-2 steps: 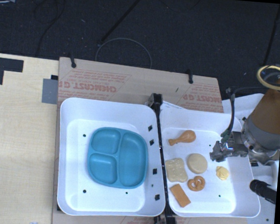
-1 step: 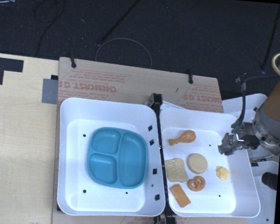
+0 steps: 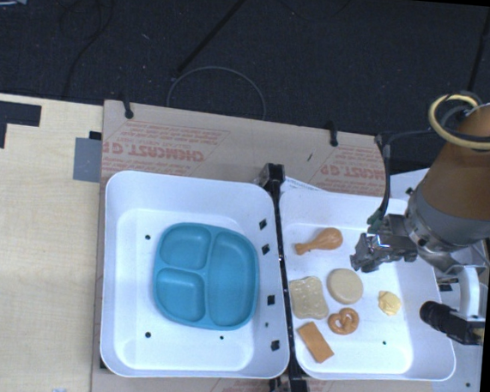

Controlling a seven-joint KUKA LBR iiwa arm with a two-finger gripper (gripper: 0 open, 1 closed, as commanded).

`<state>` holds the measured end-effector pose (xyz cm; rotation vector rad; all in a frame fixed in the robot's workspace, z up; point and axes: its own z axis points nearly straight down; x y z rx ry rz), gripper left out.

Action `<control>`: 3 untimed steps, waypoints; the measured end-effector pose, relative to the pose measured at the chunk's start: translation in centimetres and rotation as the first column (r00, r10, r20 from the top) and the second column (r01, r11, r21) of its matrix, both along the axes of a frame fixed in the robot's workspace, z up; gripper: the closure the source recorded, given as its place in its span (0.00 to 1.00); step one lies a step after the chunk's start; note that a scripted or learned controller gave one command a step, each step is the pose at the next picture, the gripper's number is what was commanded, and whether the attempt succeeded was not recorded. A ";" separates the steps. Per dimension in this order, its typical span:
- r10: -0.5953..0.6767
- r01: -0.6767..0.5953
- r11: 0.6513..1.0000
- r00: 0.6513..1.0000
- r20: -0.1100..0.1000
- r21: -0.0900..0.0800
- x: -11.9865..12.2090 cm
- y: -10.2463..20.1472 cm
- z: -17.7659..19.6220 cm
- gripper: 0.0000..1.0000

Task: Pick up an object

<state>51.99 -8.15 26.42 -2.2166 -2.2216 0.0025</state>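
Note:
The right bin (image 3: 402, 357) holds several toy foods: a chicken drumstick (image 3: 321, 240), a round cracker (image 3: 345, 286), a toast slice (image 3: 308, 297), a pretzel (image 3: 344, 320), an orange wedge (image 3: 315, 341) and a small yellow piece (image 3: 389, 303). My gripper (image 3: 369, 253) hangs over the right bin, just right of the drumstick and above the round cracker. Nothing is seen between its fingers.
The left bin (image 3: 131, 214) holds a blue divided plate (image 3: 205, 275). A black divider (image 3: 275, 263) runs between the two bins. The arm's grey and orange body (image 3: 462, 182) covers the right bin's far right corner. A cardboard sheet (image 3: 232, 147) lies under both bins.

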 end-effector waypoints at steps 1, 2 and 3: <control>0.002 -0.002 1.000 1.000 -0.002 0.001 -0.6 5.3 -1.9 1.00; 0.003 -0.003 1.000 1.000 0.000 0.001 -0.7 11.2 -1.8 1.00; 0.002 -0.002 1.000 1.000 -0.003 0.000 -1.6 15.9 -3.6 1.00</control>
